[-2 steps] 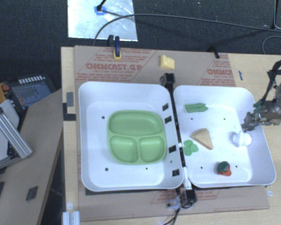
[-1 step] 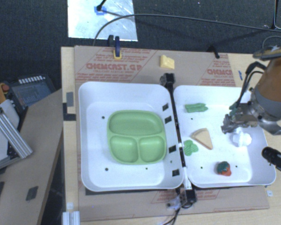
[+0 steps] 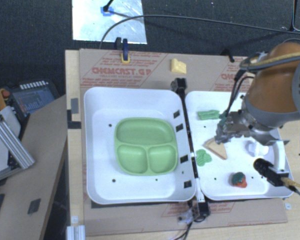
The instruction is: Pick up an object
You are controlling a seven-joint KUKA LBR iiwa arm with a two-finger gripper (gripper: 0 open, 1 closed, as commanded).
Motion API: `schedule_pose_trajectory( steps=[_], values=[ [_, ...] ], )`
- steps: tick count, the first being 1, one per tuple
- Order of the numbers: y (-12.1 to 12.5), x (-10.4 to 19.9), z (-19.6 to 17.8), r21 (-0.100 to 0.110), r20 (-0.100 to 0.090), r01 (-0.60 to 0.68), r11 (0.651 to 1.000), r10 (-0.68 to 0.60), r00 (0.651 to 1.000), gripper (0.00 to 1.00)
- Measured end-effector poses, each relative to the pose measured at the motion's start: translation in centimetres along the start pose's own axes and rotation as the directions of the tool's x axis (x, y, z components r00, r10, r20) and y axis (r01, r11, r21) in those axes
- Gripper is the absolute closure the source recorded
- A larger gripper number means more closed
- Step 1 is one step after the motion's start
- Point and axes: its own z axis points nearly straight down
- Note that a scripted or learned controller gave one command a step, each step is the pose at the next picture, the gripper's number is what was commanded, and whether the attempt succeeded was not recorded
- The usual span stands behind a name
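Observation:
The right bin [image 3: 275, 191] holds several small items. They are a green bar [image 3: 208, 115] at the back, a tan wedge [image 3: 216, 149] in the middle, a green leafy piece [image 3: 204, 157] by the left wall, a red and green strawberry-like toy [image 3: 238, 179] near the front, and a small white piece [image 3: 252, 147]. My gripper [image 3: 223, 135] reaches in from the right and hangs low just over the wedge's back corner. The wrist hides the gripper's tips.
In the left bin [image 3: 97, 134] lies a green divided plate [image 3: 144, 146]. A black divider with clips [image 3: 185, 134] runs between the bins. A yellow block [image 3: 178, 66] and a clamp [image 3: 124, 50] sit on the board behind them.

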Motion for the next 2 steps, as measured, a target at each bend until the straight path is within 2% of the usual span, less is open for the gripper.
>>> schedule_pose_trajectory(
  steps=[1, 2],
  values=[
    [0.9, 5.1, 1.2, 0.001, 0.001, 0.000, 1.000, 0.000, 1.000, 1.00],
    [1.3, 10.1, 0.7, -0.002, 0.000, 0.000, 1.000, 0.000, 1.000, 1.00]
  ],
)
